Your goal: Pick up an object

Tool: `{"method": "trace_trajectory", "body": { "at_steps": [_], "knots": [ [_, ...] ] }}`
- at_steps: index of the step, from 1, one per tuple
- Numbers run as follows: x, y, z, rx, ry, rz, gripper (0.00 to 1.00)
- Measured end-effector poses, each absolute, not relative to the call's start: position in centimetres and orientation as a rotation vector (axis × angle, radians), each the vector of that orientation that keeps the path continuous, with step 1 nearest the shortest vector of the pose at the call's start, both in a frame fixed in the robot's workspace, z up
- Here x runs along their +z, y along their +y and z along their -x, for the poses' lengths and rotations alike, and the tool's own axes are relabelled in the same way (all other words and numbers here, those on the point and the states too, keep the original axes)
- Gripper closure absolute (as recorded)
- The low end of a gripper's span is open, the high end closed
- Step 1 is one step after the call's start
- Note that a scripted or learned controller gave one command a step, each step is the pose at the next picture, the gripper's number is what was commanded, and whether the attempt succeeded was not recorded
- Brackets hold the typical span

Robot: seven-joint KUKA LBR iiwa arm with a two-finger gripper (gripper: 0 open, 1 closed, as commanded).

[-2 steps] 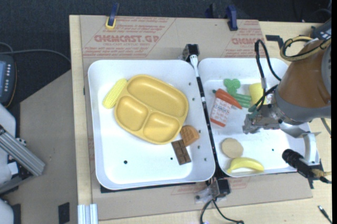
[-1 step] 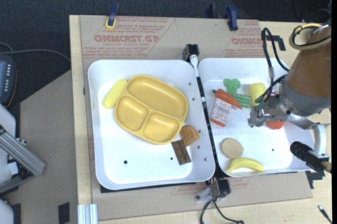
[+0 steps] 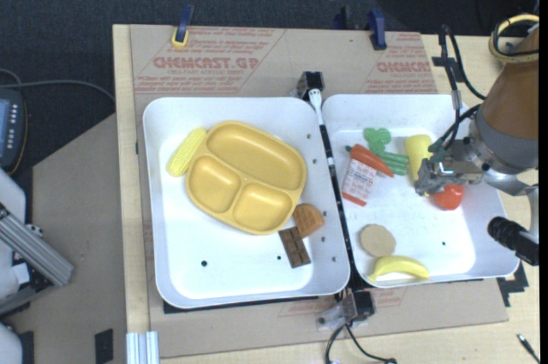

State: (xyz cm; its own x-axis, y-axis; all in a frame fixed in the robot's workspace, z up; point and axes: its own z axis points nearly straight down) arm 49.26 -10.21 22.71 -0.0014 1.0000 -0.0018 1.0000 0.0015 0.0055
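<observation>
A red tomato-like toy (image 3: 447,197) lies in the right bin (image 3: 479,259), directly under the end effector (image 3: 437,176) and touching its lower edge, too round to offer any long axis. Whether the end effector is spread or pinched on it cannot be told from above, since the wrist hides the gap. Judged from the pose, this is the piece the single arm (image 3: 514,110) is going for, and the coming move turns on a short straight drop. Just left of the tomato stand a yellow block (image 3: 417,151) and green pieces (image 3: 383,147), then an orange carrot (image 3: 371,158) and a red-and-white packet (image 3: 360,182). Farther left of it, in the left bin (image 3: 171,259), sits a yellow divided plate (image 3: 244,176) on the worktop (image 3: 128,182)
</observation>
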Motion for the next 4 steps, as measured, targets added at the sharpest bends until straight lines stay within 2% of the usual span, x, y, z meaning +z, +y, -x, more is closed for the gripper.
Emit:
{"method": "trace_trajectory", "body": {
  "at_steps": [1, 2, 3, 4],
  "knots": [
    [23.3, -4.7, -48.7, 0.002, 2.229, -2.217, 1.0],
    [23.5, 1.4, -49.8, 0.003, 2.23, -2.213, 1.0],
    [21.8, 6.7, -49.2, -0.004, 2.229, -2.219, 1.0],
    [21.4, 7.9, -49.7, 0.0, 2.223, -2.22, 1.0]
  ]
}}
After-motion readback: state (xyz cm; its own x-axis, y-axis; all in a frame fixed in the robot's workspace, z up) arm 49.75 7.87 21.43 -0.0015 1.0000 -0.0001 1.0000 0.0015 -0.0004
